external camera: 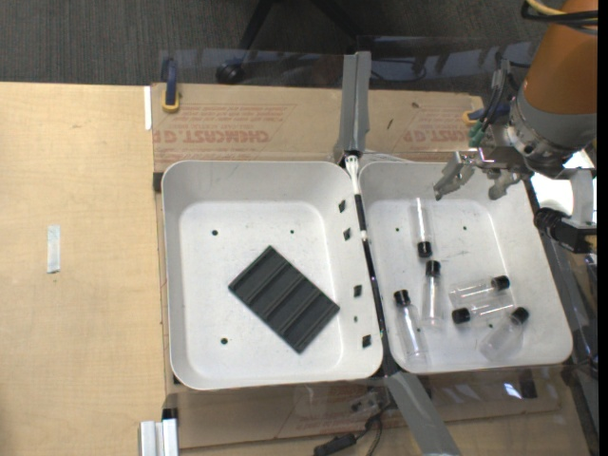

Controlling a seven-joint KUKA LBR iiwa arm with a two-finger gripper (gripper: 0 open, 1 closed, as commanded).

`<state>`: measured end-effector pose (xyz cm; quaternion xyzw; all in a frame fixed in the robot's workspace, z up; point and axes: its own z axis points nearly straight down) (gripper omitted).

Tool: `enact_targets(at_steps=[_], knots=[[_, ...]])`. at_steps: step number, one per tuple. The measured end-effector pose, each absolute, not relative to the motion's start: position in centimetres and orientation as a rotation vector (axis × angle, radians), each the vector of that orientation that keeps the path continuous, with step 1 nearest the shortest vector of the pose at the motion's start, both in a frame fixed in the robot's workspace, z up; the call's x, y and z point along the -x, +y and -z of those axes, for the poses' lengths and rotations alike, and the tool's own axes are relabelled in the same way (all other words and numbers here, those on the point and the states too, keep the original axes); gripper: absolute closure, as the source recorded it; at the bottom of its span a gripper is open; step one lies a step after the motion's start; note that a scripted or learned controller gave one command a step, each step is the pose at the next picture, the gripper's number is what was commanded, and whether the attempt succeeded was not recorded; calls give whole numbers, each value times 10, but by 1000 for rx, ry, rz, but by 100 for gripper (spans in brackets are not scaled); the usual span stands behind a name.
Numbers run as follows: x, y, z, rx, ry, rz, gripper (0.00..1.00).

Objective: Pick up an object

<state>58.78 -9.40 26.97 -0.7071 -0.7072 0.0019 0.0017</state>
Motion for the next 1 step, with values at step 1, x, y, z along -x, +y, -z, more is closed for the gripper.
enact_targets(at_steps=[1], knots=[[-561, -194, -157, 2207, -2231, -4, 0]])
